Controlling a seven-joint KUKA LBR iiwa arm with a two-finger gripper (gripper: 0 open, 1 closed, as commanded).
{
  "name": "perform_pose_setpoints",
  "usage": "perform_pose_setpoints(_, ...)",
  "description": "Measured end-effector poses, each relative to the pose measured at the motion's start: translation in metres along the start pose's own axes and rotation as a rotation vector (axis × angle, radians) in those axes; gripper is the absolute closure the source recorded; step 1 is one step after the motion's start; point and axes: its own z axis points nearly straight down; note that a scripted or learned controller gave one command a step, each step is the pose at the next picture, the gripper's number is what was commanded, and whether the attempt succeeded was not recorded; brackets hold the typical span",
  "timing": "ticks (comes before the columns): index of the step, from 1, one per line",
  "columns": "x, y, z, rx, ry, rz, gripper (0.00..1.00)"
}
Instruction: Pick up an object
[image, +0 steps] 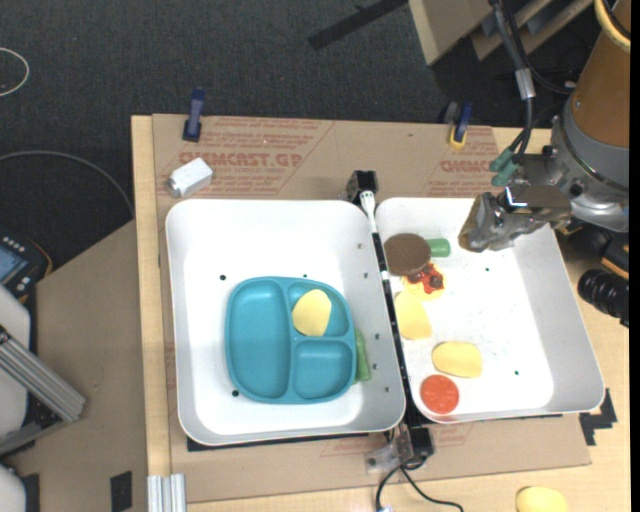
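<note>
My gripper (478, 238) hangs over the back of the right bin (545, 330), just right of a small green piece (438, 247) and a brown round object (406, 252). Nothing shows between its fingers. Below the brown object lie a small red-orange piece (431, 280), a pale yellow block (412, 314), a yellow oval object (457, 359) and a red-orange round object (439, 394). In the left bin (200, 300) a teal divided plate (289, 339) carries a yellow object (312, 312), and a green strip (362, 356) lies along the plate's right edge.
Black clips (363, 186) join the two bins at the back and front. A white block (190, 177) and blue clamps (195, 112) sit on the cardboard behind the bins. The right half of the right bin has bare floor.
</note>
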Motion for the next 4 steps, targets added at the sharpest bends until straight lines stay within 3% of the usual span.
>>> perform_pose_setpoints(1,0.03,-0.002,0.056,0.02,0.002,-0.011,1.0)
perform_pose_setpoints(2,0.092,-0.002,0.05,0.011,0.003,-0.015,1.0)
perform_pose_setpoints(3,0.064,0.001,0.109,0.022,0.0,-0.005,1.0)
perform_pose_setpoints(4,0.126,-0.004,0.093,0.011,0.004,-0.016,1.0)
